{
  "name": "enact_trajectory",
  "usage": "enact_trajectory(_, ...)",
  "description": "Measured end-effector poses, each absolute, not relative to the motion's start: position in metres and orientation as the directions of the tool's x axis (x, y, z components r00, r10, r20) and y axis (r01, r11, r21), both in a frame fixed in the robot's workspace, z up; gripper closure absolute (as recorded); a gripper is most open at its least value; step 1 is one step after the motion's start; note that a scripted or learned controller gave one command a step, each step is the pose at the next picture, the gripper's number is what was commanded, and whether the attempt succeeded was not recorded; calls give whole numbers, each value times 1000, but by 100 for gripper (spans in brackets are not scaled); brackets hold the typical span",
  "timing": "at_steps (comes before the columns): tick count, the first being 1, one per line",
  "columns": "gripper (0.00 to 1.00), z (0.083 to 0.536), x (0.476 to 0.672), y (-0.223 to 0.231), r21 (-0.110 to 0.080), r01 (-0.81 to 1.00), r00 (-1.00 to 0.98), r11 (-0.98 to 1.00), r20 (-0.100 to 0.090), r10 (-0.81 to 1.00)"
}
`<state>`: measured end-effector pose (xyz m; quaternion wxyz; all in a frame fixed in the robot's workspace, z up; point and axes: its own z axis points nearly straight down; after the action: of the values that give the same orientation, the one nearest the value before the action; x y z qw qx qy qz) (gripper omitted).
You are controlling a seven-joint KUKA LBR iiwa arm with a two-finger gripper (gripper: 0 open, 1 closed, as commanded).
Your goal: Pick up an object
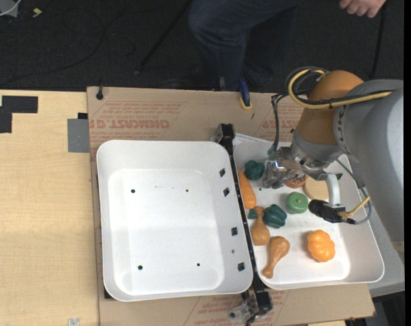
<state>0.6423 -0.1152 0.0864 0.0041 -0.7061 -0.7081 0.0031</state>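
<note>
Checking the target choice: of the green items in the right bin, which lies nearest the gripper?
The dark green piece at the bin's upper left, just beside the gripper. The round light green one and the green pepper lie lower, farther off.

Brightness: the bench (pixel 42 202) and the two white bins are evenly and brightly lit; the floor at the far side is dim, nearly black.
Light source: seemingly from overhead, soft and diffuse.
Glare: the left bin (pixel 164 277) looks washed out on its floor, with a paler sheen along the rim.
Shadows: faint, short ones beside the objects in the right bin (pixel 358 267); a soft grey shade under the arm (pixel 368 121).
Sharpness: low resolution, slightly soft throughout; small objects lack fine detail.
Distortion: none evident at the edges.
</note>
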Motion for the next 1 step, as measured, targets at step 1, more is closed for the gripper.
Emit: enact_trajectory(1,100,88,555,-83,-7,1000,3,-3,2,1000)
